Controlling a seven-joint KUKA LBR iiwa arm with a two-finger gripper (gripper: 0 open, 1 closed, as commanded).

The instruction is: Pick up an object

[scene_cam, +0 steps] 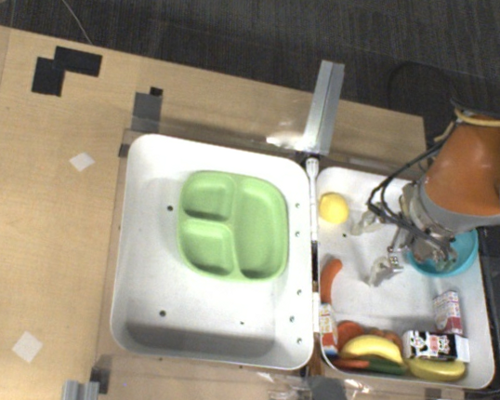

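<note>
The claw [389,263] hangs with fingers parted, holding nothing, over the right bin [486,373]. Around it lie one yellow ball [332,207], one blue bowl [457,258], one red sausage [329,278] and two bananas [372,346]. One green tray [232,224] fills the left bin [140,271].

The counter [28,235] was seen to be pale wood with a smooth, faintly shiny face. The two bins [133,317] looked like white moulded plastic — smooth and semi-matt. A glossy green plastic tray [232,224] was seen in the left one. The upright post [323,112] appeared as brushed metal, and the arm's orange band [465,177] — smooth and satin.
</note>
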